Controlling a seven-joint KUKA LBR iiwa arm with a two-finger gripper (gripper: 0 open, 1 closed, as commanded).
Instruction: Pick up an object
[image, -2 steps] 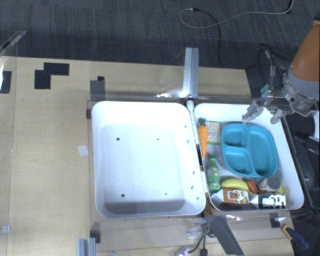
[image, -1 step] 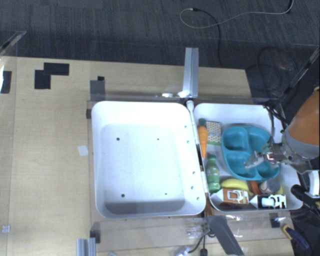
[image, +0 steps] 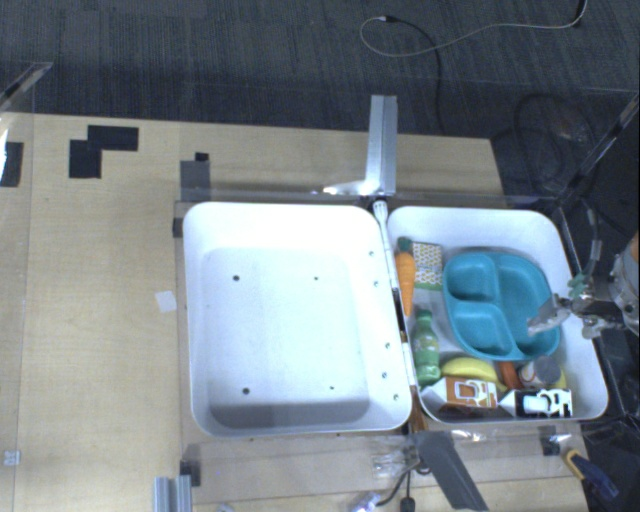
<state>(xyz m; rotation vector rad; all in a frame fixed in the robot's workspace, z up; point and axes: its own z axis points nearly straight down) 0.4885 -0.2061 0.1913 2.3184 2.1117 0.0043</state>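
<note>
The two-finger gripper (image: 548, 322) hovers at the rim of the blue divided plastic plate (image: 497, 302) in the right white bin (image: 590, 385); how far it is open I cannot tell, and nothing visibly sits in it. A closing grasp may slip off the thin, sloped rim; the yellow banana (image: 470, 368) and green bottle (image: 427, 349) lie close by.

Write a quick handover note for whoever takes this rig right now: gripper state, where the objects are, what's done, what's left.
Gripper: over the right bin's right side, at the edge of the blue tray; whether it holds anything can't be told.
Objects: all in the right bin. Blue tray centre; carrot and green bottle along the left wall; banana near the front.
Left bin: beside it.
Done: no pick confirmed.
Left: grasp and lift one object.
</note>
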